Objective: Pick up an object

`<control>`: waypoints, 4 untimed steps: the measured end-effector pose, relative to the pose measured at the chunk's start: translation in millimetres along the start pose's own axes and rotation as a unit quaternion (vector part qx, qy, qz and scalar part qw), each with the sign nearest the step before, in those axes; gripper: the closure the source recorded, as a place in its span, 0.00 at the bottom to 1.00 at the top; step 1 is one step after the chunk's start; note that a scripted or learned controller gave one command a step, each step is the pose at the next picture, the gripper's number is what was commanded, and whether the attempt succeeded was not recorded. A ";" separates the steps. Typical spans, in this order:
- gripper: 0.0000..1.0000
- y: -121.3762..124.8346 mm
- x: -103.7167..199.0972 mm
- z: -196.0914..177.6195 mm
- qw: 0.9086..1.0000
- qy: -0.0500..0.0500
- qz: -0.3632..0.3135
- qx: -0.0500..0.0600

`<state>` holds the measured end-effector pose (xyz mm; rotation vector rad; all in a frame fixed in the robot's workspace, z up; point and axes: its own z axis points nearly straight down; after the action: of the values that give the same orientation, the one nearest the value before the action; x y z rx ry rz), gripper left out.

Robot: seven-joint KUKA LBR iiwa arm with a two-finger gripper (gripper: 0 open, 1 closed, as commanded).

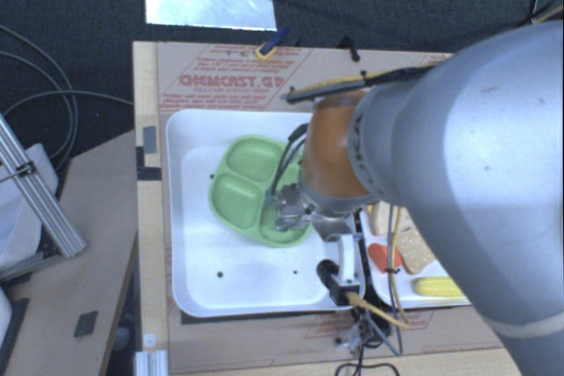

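Green divided plate (245,186) lies tilted in left white bin (198,277). Your gripper (289,216) sits low at plate's right rim; plate extends leftward from it. Finger state: cannot tell.

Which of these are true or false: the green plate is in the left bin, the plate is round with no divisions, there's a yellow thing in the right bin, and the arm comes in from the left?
1. The green divided plate lies in the left bin. True.
2. The plate is undivided. False: it has compartments.
3. A yellow object lies in the right bin. True.
4. The arm enters from the left. False: it reaches in from the right.
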<state>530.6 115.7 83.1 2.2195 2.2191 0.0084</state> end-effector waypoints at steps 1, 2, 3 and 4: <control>1.00 46.4 -70.4 -107.3 1.000 -0.002 0.002 -0.003; 1.00 -47.5 -25.2 -101.0 1.000 0.000 -0.003 0.006; 1.00 -26.2 -0.1 -32.3 1.000 0.000 -0.002 0.002; 1.00 -38.5 62.1 -5.2 1.000 -0.002 -0.001 -0.009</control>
<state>492.0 177.7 88.3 2.2062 2.2105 0.0226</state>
